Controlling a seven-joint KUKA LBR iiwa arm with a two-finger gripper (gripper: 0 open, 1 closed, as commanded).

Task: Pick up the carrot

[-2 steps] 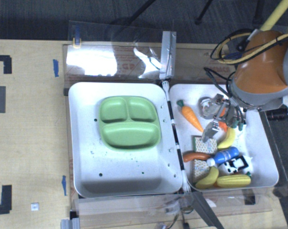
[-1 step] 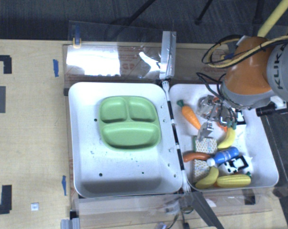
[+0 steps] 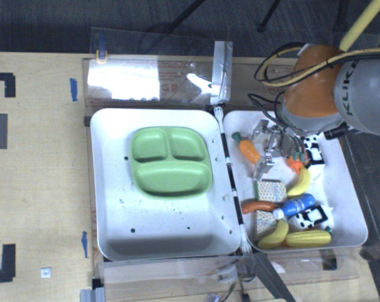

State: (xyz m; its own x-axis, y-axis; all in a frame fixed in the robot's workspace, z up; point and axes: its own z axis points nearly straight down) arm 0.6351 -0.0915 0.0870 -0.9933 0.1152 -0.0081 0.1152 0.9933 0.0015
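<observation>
Currently the small orange carrot with green top [image 3: 247, 150] lies tilted in the right white bin [image 3: 350, 194]; hand [image 3: 268, 158] hangs just beside it, grip state unclear.

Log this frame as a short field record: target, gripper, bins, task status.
target: carrot, lying in the right bin near its upper left corner
gripper: gripper low over the right bin, just right of the carrot
left bin: left bin holds a green divided plate
clutter: bananas, blue bottle
status: carrot not lifted
</observation>
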